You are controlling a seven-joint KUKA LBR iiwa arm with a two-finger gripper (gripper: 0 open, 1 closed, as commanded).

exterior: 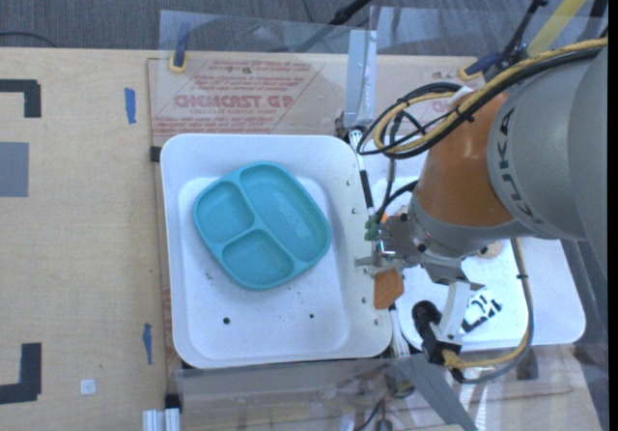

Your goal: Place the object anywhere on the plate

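Carrying orange object (387, 287) pinched in my pincer (388, 276); next, swing it over blue plate (261, 224) beside me and release.

Two white bins (193, 323), one blue plate (261, 224), one arm (521, 158).

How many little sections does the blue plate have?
3. The blue plate in the left bin has one section along its left side, one at the upper right, and one at the bottom. None look hidden.
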